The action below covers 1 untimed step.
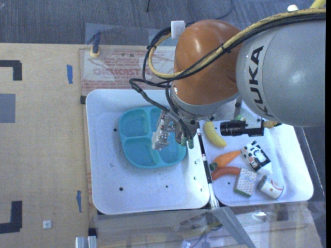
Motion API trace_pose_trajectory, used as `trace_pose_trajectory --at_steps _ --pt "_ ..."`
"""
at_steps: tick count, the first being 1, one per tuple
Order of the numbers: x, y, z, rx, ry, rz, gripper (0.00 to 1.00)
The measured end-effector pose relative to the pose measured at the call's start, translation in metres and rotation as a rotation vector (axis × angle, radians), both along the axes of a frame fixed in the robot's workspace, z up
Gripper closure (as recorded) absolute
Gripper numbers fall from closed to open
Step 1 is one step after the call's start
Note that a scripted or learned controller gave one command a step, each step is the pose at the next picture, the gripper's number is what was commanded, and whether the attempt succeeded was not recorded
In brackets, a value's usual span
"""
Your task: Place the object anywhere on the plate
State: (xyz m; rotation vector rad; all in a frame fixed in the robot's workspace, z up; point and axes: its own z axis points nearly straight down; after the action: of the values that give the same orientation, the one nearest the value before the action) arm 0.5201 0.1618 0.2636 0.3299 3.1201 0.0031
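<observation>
A blue plate (139, 138) with three compartments lies in the left white bin (103, 180). My gripper (170, 134) hangs over the plate's right edge, close to the wall between the two bins. The big orange and grey wrist above hides much of it, and I see no object clearly in it. A yellow banana (212, 134) lies in the right bin (300, 190), just right of the gripper.
The right bin also holds an orange carrot (228, 158), a red pepper (224, 172), a black and white object (256, 156), a speckled block (245, 182) and a small white cup (271, 187). Left of the bins runs a bare wooden bench (41, 138).
</observation>
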Motion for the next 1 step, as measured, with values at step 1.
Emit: trace_pose_trajectory --at_steps 1 --pt "-0.0127 -0.0991 0.1728 0.0 -0.002 -0.18 1.0"
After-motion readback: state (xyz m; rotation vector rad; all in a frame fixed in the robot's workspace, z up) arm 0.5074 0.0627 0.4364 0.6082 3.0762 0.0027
